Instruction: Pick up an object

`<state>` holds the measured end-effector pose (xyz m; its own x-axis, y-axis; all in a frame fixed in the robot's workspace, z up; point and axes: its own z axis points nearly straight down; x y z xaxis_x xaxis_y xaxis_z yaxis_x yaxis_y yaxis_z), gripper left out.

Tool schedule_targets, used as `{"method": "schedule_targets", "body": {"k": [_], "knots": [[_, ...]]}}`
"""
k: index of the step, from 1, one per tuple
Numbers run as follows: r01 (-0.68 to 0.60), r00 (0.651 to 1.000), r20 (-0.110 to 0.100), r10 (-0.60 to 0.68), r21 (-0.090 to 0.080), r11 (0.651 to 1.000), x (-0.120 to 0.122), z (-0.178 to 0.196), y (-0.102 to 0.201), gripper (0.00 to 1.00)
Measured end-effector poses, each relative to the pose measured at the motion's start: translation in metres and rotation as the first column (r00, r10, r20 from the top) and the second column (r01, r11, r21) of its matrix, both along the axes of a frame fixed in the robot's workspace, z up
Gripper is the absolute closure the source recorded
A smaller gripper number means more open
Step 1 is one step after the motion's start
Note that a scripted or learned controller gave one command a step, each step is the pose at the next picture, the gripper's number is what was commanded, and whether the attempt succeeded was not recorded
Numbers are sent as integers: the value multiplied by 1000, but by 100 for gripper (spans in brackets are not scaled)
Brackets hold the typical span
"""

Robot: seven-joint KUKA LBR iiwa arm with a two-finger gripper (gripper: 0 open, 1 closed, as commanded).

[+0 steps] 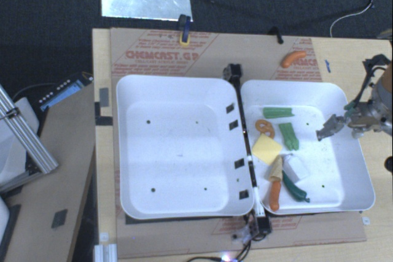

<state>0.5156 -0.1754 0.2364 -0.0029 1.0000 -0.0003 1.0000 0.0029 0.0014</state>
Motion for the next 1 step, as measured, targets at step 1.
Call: {"method": "schedule_targets", "body": {"k": [1], "knots": [[-5,1000,-8,5,5,1000,4,-159,58,0]]}}
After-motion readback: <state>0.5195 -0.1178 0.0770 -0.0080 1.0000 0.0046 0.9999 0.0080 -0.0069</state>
